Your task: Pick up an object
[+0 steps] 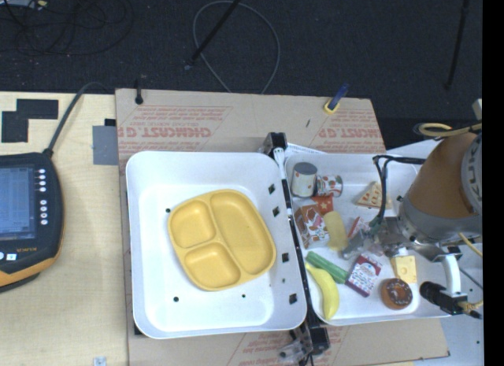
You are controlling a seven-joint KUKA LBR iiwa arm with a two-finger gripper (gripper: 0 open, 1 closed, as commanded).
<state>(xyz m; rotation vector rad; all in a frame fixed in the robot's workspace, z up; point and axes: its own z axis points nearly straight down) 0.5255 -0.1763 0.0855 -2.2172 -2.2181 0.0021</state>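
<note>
Gripper [364, 240], grip state unreadable, hovers by a small red-and-white packet [363, 275] beside a banana [327, 292]

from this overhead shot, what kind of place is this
Probably a robotics lab grasping bench: two white bins side by side on cardboard, toy food like a banana, a teach pendant at left, and a grey arm.

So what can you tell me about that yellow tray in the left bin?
The yellow tray looks like smooth moulded plastic with rounded corners, split by raised ridges into three compartments: one long, two smaller. It lies flat, right side up and turned at a slant, near the middle of the left bin, touching only the bin's floor. Its compartments hold nothing.
</note>
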